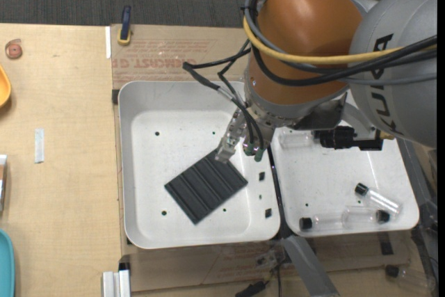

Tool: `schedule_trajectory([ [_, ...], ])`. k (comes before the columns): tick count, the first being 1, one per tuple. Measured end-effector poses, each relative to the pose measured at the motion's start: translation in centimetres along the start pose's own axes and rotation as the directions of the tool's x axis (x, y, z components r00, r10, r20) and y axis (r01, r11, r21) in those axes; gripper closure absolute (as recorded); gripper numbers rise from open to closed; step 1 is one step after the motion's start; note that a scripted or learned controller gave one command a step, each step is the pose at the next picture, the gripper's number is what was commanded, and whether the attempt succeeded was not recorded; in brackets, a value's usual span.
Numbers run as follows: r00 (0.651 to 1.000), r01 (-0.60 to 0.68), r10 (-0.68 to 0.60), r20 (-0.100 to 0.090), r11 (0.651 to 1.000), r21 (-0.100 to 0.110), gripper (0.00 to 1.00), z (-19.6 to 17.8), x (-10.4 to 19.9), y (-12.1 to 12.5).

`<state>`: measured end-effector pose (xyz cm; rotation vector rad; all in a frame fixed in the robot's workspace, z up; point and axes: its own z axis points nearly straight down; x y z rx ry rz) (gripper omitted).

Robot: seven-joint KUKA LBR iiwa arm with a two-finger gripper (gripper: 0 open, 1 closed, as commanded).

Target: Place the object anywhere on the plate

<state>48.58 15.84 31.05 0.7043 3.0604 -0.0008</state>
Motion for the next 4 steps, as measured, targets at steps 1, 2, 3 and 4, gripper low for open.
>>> schedule_trajectory([
  [1, 0.996, 0.088, -0.088, -0.002, 0.996, 0.001, 1.00, 6.3, 1.6, 1.5],
  [2, 0.996, 0.090, -0.090, -0.001, 0.996, 0.000, 1.00, 2.5, -0.7, 2.0],
  [3, 0.991, 0.132, -0.132, -0.002, 0.991, 0.001, 1.00, 5.2, 0.7, 1.7],
  [4, 0.986, 0.165, -0.165, 0.000, 0.986, 0.000, 1.00, 2.0, -0.6, 0.8],
])
